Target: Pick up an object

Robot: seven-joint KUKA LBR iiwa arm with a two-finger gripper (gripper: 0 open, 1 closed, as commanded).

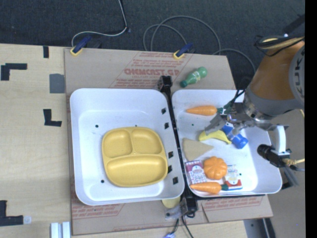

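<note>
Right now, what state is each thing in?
claw: down in the right bin, over the banana
yellow plate: flat in the left bin
upper carrot: lying loose
pumpkin: upright
lower carrot: lying by the bin's front edge
green bottle: on its side, outside the bins

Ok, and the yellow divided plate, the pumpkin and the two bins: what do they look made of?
Yellow divided plate: probably moulded plastic, matte, with soft rounded compartment ridges and one even colour.
Pumpkin: likely toy plastic or rubber, smooth, uniform orange with moulded ribs; which one is unclear.
Left bin and right bin: seemingly thin white plastic with a slight sheen and rounded corners.
</note>
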